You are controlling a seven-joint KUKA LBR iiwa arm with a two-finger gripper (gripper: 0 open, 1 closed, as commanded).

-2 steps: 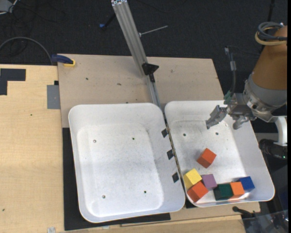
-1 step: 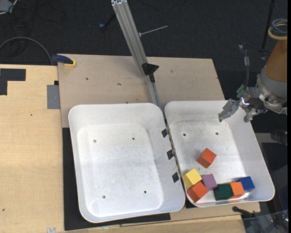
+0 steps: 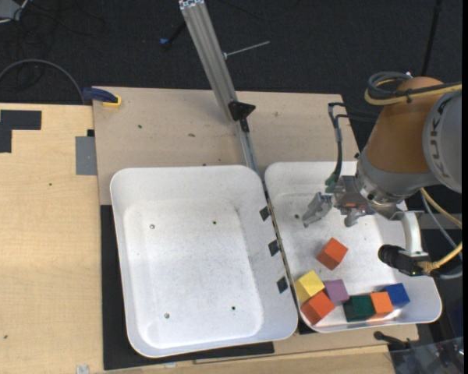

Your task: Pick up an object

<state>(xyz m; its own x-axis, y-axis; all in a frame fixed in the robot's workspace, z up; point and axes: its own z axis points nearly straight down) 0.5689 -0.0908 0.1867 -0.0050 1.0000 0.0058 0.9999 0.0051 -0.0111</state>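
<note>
Cluster of cubes at near end of right bin (image 3: 429,306): yellow cube (image 3: 310,284), orange-red cube (image 3: 320,306), purple cube (image 3: 337,290), green cube (image 3: 359,308), orange cube (image 3: 381,303), blue cube (image 3: 397,294), all packed close together. Lone orange-red cube (image 3: 332,252) sits apart, further up the bin floor. Gripper (image 3: 334,209) hangs above that cube (not touching it), fingers spread, nothing between them. Left bin (image 3: 132,185) beside it, black clips (image 3: 274,246) along the shared edge.
</note>
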